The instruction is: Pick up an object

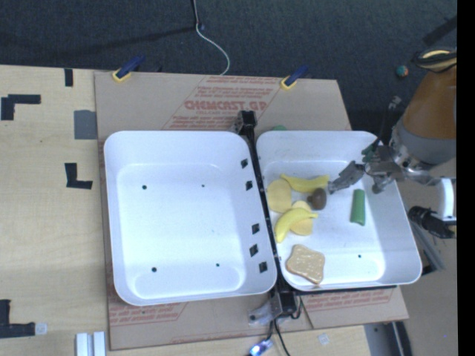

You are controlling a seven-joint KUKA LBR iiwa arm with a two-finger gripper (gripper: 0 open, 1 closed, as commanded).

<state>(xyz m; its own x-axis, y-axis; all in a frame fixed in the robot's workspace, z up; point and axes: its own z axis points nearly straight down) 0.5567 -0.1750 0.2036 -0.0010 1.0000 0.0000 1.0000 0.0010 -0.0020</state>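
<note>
Camera view recorded: gripper (355, 176) over right bin's (386, 269) far right side, fingers spread, grasping nothing; green stick (358, 207) just beneath, toy food (298, 210) clustered against left wall for picking.

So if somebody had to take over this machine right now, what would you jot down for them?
Gripper: open, holding nothing, low over the right bin, its tip close to the small brown object.
Right bin contents: brown object, yellow pieces, green stick, toast-like piece.
Done: nothing picked up yet.
Left: close on one object and lift it.
</note>
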